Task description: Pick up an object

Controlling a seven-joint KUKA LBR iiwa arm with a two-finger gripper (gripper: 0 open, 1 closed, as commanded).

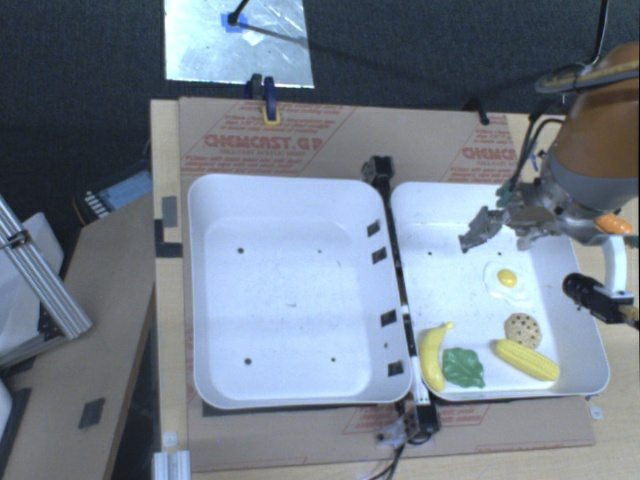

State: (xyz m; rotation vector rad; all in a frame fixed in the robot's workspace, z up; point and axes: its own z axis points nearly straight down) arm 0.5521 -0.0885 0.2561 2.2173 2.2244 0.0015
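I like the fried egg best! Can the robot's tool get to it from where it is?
Probably yes. The fried egg lies flat and open in the right bin, with nothing on top of it. The tool hangs just beside it, and the cookie sits apart.

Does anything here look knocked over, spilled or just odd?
Nothing looks spilled or broken. The toy food all lies in the right bin: a fried egg, cookie, corn cob, banana and green leaf. The banana leans against the bin's left wall. The pincer hangs above.
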